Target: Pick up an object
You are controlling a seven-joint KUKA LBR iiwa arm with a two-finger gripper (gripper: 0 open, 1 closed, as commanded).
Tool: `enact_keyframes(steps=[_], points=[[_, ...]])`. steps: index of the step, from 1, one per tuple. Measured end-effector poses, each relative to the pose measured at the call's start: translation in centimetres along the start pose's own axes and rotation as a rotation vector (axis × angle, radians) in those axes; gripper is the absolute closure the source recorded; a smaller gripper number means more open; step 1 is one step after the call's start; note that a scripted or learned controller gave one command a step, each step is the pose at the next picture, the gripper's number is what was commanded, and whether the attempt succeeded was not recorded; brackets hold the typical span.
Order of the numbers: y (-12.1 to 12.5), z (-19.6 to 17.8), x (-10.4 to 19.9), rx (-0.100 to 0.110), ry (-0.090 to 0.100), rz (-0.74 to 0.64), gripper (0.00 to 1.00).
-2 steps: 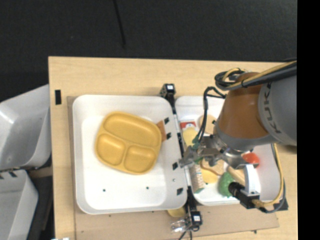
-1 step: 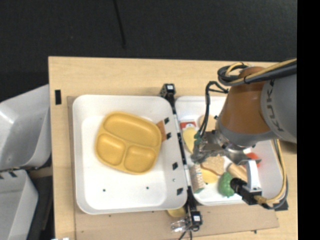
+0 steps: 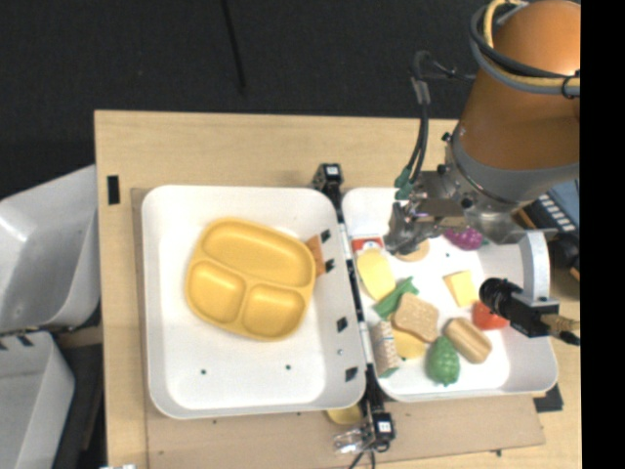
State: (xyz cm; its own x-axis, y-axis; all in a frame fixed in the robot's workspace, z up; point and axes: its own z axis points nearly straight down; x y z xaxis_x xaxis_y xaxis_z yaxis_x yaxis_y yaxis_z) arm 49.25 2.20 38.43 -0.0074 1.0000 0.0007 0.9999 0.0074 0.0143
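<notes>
**Mia:** While the big grey and orange arm [image 3: 513,86] reaches in from the right, where is its claw?

**Ben:** The claw [image 3: 405,234] is low over the right bin [image 3: 532,374], near the back left corner. It is right above a little round tan thing [image 3: 413,253]. I cannot tell if the claw is apart or together, it is too dark and small.

**Mia:** What toys are in that bin?

**Ben:** Lots of play food, all close together. A purple bunch [image 3: 465,236] sits beside the claw. A pale yellow piece [image 3: 373,273] lies near the left wall. A slice of bread [image 3: 416,317] is in the middle, with a green leafy bit [image 3: 395,295] touching it. A yellow cheese block [image 3: 459,287] is to the right, a hot dog bun [image 3: 467,340] is lower down, and a bumpy green thing [image 3: 441,362] is by the front.

**Mia:** And the left bin [image 3: 176,369]?

**Ben:** It has a yellow tray [image 3: 249,278] with three parts, lying flat.
</notes>
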Motion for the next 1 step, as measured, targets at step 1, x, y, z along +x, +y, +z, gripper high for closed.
enact_keyframes(steps=[1], points=[[-0.36, 8.70, -3.60, 0.025, -0.004, 0.011, 1.00]])
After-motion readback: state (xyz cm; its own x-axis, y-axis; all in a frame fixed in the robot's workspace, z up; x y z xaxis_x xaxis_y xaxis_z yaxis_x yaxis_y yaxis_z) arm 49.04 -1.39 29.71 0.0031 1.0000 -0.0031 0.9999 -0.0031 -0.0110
